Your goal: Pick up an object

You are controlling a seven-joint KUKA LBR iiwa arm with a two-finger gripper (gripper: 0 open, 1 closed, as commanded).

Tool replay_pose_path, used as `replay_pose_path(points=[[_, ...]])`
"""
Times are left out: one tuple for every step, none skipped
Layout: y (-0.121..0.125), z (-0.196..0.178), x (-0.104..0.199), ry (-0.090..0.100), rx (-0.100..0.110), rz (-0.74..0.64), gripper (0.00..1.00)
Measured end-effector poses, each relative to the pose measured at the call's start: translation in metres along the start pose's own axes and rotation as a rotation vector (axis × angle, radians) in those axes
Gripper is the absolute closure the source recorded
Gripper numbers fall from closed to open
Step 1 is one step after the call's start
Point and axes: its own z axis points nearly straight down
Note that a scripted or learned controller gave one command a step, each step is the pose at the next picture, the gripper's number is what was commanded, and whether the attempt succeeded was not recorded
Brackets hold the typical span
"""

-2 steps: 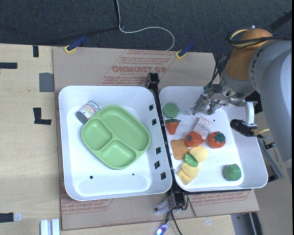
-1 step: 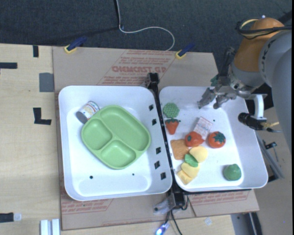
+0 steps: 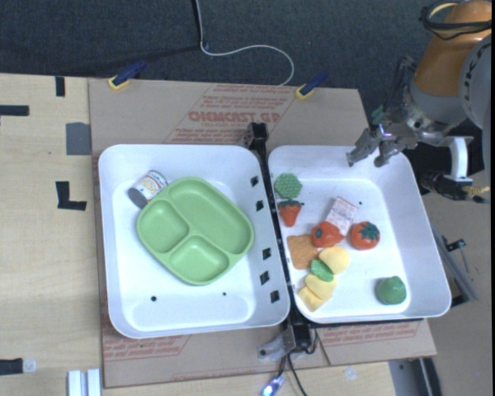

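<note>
Overhead, gripper (image 3: pixel 373 157) fingers spread, above right bin's (image 3: pixel 421 213) far corner

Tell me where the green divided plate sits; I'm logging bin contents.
The green divided plate lies in the left bin of the camera view, filling its middle, with a small can touching its upper-left edge.

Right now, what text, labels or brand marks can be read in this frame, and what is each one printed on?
"CHEMCAST GP" in red, on the brown cardboard sheet behind the bins; the smaller red lines around it are too blurred to read.
Small can beside the green plate: label too small to read.
White and red packet in the right bin: print too blurred to read.
</note>
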Motion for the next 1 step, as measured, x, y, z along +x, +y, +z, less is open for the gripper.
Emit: replay_pose_path(points=[[0.0005, -0.0275, 0.0005, 0.000, 0.001, 0.000, 1.00]])
